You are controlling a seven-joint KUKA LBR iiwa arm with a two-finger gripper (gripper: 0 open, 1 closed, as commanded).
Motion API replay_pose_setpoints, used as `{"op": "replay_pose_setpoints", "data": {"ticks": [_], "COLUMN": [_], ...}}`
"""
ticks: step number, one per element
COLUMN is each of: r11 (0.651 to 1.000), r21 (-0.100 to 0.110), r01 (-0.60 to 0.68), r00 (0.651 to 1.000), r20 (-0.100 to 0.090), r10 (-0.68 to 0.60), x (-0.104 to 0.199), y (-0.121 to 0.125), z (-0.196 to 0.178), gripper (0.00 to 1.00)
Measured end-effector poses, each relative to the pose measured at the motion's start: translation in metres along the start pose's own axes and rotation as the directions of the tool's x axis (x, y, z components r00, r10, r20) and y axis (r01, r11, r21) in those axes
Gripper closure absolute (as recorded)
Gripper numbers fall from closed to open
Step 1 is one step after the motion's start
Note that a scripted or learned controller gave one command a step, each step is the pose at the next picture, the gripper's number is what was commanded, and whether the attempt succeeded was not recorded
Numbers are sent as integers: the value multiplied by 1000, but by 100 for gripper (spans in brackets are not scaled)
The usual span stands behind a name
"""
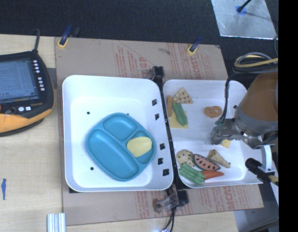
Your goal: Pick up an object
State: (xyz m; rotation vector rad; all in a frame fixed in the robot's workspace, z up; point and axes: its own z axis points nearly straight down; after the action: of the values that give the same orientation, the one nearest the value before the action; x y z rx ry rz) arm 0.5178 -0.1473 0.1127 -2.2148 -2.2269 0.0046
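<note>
The grey arm's hand [220,135] is low in the right shallow white bin [197,88], just beside a small pale yellow block [226,143]. I cannot tell if the hand is released or clenched. Near it lie a brown pretzel-shaped toy [212,111], a watermelon slice toy [205,163] and a green bean pod toy [179,113]. In the left white bin [76,91] a blue divided plastic plate [110,149] carries a yellow oval piece [139,146].
</note>
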Motion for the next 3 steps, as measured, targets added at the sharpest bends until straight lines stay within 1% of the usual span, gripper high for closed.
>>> {"op": "replay_pose_setpoints", "data": {"ticks": [1, 2, 3], "r11": [1000, 1000, 1000], "r21": [-17, 0, -3], "r01": [8, 0, -1], "r00": [1000, 1000, 1000], "r20": [-2, -1, 0], "r10": [-8, 0, 1], "x": [62, 57, 48], "y": [110, 103, 124], "z": [-86, -80, 23], "gripper": [100, 0, 0]}}
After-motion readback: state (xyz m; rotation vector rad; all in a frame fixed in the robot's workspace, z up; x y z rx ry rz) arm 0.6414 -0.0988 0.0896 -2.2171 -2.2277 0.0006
